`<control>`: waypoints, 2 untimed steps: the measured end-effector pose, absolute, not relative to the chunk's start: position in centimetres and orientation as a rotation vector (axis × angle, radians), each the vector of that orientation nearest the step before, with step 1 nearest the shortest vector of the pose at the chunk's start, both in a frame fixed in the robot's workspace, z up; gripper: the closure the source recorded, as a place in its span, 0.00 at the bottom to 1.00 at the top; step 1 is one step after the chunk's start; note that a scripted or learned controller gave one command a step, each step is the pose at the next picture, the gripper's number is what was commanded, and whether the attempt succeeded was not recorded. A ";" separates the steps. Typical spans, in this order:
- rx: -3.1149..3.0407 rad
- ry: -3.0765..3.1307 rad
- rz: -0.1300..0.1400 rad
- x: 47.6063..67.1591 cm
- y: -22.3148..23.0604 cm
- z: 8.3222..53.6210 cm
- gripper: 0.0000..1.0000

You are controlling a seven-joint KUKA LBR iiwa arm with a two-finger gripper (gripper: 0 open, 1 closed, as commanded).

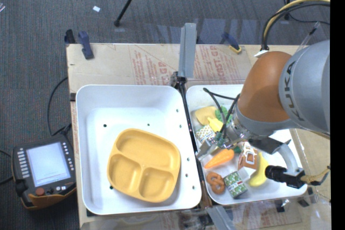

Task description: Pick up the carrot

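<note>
orange carrot (221, 158), yellow tray (143, 165), white bins (91, 110), yellow banana (259, 175), brown pretzel (216, 182).

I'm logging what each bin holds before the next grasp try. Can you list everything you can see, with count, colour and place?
left bin: 1, white, left half of the bench
right bin: 1, white, right half of the bench
tray: 1, yellow, three compartments, in the left bin
carrot: 1, orange, middle of the right bin
pretzel: 1, brown, right bin, near front edge
banana: 1, yellow, right bin, right of the carrot
small cartons: several, mixed colours, right bin
pendant: 1, grey and orange, floor at left
arm: 1, grey with orange band, over the right bin
gripper: 1, at the carrot's left end
</note>
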State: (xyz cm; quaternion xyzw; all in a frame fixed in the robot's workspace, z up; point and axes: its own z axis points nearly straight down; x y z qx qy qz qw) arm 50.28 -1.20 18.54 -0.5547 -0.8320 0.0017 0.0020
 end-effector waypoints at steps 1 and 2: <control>-1.786 -2.579 0.006 47.5 -3.5 18.6 0.00; -1.969 -2.442 0.003 50.8 -10.9 9.1 0.00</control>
